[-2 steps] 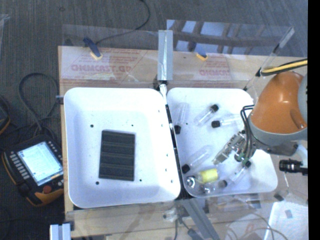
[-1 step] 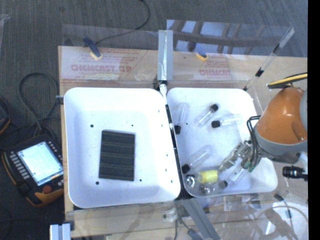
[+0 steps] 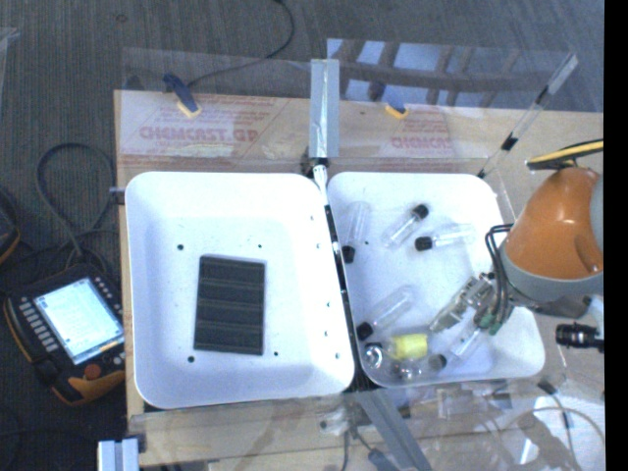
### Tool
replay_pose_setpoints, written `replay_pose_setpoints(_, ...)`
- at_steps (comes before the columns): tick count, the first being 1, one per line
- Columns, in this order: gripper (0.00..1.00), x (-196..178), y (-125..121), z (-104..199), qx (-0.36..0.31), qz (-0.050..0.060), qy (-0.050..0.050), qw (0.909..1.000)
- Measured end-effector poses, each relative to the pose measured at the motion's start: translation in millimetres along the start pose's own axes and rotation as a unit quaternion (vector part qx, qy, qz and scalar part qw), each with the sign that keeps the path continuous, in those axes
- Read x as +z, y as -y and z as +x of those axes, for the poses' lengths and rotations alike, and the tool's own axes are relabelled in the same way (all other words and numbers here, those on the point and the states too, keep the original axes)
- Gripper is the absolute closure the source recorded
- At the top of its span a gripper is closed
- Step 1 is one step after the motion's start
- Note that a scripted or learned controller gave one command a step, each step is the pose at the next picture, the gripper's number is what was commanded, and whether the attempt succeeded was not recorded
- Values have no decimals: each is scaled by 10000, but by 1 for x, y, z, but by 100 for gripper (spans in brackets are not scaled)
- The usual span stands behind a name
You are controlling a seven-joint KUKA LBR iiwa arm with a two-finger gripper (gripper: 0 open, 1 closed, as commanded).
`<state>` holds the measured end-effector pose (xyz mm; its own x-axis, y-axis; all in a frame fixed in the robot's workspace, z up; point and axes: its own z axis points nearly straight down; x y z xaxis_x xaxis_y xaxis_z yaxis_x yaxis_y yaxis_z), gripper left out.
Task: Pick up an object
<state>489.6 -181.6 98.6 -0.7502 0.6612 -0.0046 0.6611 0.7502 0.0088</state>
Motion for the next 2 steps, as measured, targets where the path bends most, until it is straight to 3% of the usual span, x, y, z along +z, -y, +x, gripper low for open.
replay_pose_setpoints(1,0,0,0,0,0,1,0,10000)
replay_pose_setpoints(2,100,-7,-2,1,-6,-10,-18,10000)
